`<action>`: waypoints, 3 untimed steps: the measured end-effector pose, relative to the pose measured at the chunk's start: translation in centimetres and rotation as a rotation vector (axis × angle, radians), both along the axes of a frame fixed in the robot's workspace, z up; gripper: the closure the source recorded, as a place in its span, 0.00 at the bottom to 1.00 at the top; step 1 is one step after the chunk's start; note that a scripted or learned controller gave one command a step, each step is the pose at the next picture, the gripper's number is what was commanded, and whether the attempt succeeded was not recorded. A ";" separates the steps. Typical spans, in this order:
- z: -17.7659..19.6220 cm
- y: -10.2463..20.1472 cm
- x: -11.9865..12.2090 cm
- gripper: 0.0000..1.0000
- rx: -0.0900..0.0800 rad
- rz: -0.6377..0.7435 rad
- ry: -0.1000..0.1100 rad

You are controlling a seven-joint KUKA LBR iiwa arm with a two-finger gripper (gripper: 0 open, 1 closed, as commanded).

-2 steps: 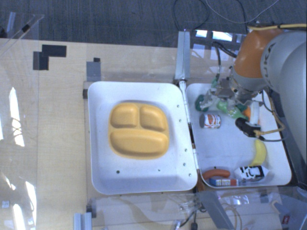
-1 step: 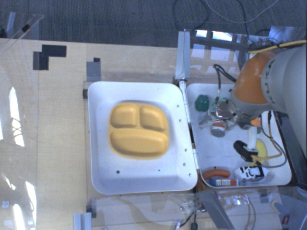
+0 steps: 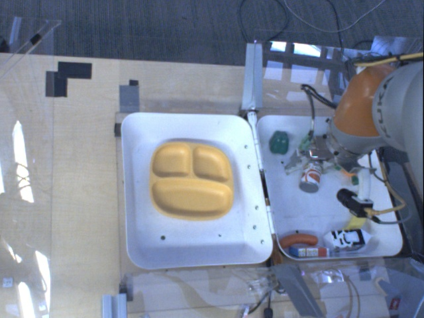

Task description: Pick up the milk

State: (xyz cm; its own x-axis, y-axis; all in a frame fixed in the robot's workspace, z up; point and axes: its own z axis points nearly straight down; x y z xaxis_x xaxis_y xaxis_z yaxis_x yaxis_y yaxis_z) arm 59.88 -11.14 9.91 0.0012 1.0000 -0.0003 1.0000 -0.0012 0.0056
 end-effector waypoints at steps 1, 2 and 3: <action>1.1 0.1 0.2 1.00 0.000 0.002 -0.005; 9.7 4.4 4.8 1.00 0.000 -0.006 -0.001; 25.6 11.1 7.1 1.00 0.000 -0.017 -0.002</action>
